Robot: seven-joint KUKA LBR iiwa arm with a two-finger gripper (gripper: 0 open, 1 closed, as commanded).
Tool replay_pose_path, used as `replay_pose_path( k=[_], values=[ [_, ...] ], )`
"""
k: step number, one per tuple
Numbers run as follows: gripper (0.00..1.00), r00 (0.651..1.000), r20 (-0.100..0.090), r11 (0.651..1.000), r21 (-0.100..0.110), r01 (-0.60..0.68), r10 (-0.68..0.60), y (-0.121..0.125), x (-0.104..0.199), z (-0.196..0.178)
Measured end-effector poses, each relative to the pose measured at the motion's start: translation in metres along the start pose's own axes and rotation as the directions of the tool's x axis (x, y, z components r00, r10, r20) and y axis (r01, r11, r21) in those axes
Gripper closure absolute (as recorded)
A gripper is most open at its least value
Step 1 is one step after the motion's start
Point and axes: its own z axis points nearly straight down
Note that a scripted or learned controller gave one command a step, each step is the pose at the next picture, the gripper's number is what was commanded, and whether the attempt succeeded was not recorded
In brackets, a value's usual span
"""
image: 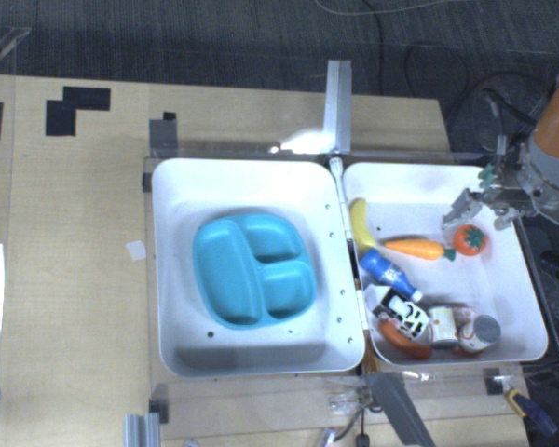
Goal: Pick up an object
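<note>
The right bin (531,277) holds several items. A yellow banana (358,223) lies along its left wall. Beside it are an orange carrot (413,248) and a blue bottle (388,273). A small red-orange tomato (470,239) sits toward the right. My gripper (478,216) hangs open just above and behind the tomato. One finger is to the tomato's left, the other to its right, and nothing is between them. At the bin's front lie a black-and-white object (405,315), a red object (402,337), and a can (484,329).
The left bin (168,250) holds a blue divided plate (253,268). A metal post (338,110) stands behind the wall between the bins. The arm comes in over the right bin's far right corner. Cables lie on the dark floor behind the bench.
</note>
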Motion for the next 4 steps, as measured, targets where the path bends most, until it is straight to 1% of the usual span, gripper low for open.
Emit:
replay_pose_path(
  k=[1,2,3,4],
  values=[
    [0.00,1.000,0.000,1.000,-0.002,0.006,-0.006,0.026,0.062,0.132],
    [0.00,0.995,0.000,0.995,-0.011,-0.096,0.096,-0.031,0.029,0.147],
    [0.00,0.987,0.008,0.987,-0.019,0.162,-0.162,-0.065,0.000,0.146],
    [1.00,0.986,0.005,0.986,-0.023,0.165,-0.165,-0.063,0.002,0.135]
  ],
)
